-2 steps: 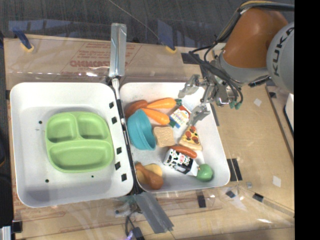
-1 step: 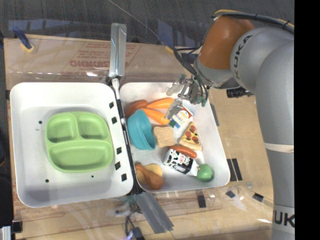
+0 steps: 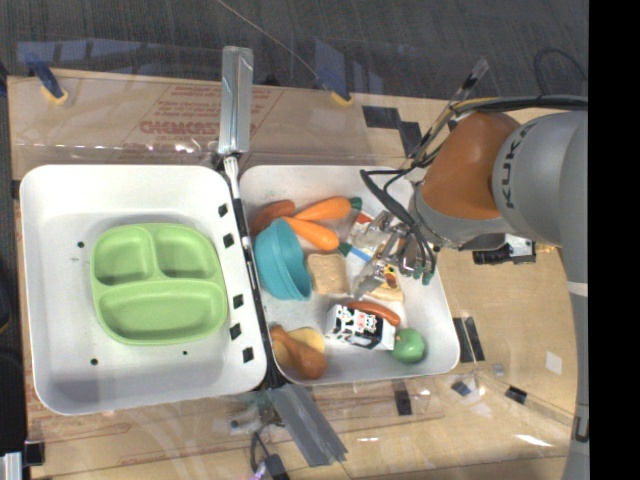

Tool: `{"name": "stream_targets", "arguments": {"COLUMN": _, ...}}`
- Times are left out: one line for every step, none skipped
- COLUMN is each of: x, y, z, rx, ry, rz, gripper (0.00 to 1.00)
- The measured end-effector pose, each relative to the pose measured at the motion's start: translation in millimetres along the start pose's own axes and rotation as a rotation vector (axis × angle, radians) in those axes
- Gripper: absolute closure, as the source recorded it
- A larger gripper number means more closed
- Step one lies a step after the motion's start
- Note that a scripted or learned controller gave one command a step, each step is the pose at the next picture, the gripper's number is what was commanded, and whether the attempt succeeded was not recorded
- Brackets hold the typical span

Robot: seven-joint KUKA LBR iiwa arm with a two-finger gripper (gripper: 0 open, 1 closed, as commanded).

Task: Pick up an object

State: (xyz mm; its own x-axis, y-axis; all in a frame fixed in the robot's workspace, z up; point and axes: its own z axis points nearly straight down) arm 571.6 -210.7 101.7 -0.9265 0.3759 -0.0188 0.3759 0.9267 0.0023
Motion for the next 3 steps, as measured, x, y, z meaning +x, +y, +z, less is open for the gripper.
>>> {"name": "stream_targets", "arguments": {"x": -2, "y": 3, "z": -11, "rx": 0.000, "ry": -0.004, "rz": -0.009, "gripper": 1.00}}
{"name": "stream_targets", "arguments": {"x": 14, "y": 19, "z": -93, "rx": 0.005, "ry": 0.013, "rz": 0.420, "gripper": 1.00}}
{"name": "stream_targets", "arguments": {"x": 35, "y": -13, "z": 7, "rx": 0.004, "ry": 0.017, "rz": 0.356, "gripper": 1.00}}
